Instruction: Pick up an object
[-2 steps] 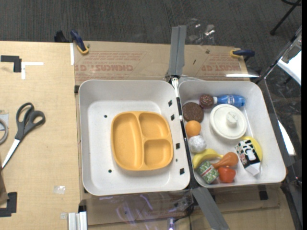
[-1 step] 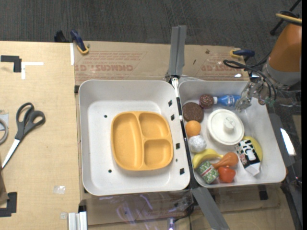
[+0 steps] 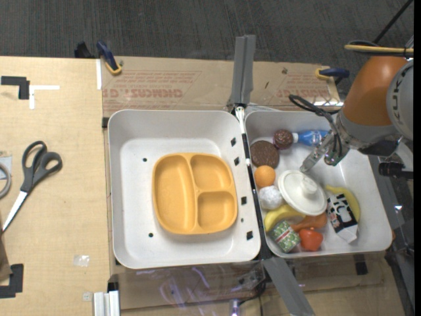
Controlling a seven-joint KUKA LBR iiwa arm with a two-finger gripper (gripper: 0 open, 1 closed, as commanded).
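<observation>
Tan bench (image 3: 52, 229), smooth yellow 3-compartment tray (image 3: 195, 193)

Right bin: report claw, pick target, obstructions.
Claw low over right bin, holding nothing. Nearest item: white lid, just below the fingertips. Crowded there: orange ball, banana, blue bottle close by.

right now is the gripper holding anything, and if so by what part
Nothing is held. The gripper hangs over the right bin, just above the white lid, with no object between its fingers.
</observation>
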